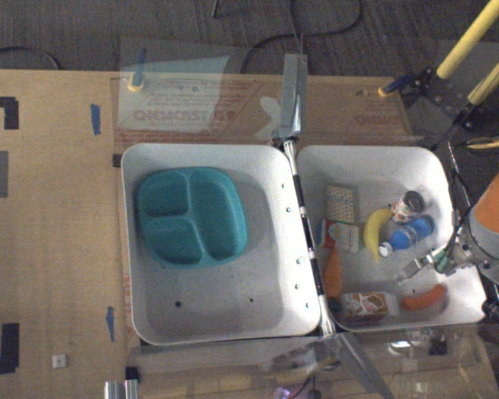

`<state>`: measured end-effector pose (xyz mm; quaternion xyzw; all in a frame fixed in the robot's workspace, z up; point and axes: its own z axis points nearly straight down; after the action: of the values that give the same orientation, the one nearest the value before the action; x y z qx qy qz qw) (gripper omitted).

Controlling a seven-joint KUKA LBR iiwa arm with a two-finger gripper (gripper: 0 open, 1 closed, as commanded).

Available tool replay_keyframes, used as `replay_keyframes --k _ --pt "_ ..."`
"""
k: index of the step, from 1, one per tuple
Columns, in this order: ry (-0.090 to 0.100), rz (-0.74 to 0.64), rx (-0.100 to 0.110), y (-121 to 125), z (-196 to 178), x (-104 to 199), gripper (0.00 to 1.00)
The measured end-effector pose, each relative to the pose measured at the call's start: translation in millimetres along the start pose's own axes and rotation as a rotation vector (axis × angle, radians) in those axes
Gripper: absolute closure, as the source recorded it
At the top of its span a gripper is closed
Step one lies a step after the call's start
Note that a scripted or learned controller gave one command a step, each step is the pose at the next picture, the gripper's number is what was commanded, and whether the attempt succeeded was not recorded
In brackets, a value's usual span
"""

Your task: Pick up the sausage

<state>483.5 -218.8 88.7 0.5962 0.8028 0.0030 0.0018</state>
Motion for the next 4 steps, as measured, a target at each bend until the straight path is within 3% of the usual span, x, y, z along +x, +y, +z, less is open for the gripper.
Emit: replay_keyframes --k 3,4 --pt "0.000 0.000 -0.002 0 0 0 0.00" --pt "-0.007 0.009 -0.001 2 1 13 0.00"
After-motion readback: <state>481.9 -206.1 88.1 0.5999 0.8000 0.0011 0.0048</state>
